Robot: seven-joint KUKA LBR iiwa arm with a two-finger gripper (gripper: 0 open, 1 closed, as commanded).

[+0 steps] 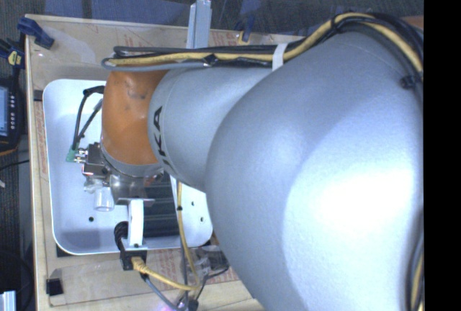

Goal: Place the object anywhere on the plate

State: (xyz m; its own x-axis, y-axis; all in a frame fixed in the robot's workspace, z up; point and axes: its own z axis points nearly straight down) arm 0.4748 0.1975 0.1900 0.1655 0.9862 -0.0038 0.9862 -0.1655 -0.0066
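Pincer (98, 186) hangs over the white bin (60, 151).

Grey arm (302, 158) reaching in from right, orange band (128, 119) above wrist, claw (96, 176) at left end.

Object: unconfirmed. One small dark spot (92, 218) lies on the white floor of the left bin (54, 158), toward the view's lower left; whether it is the object cannot be told. Plate: position cannot be told.
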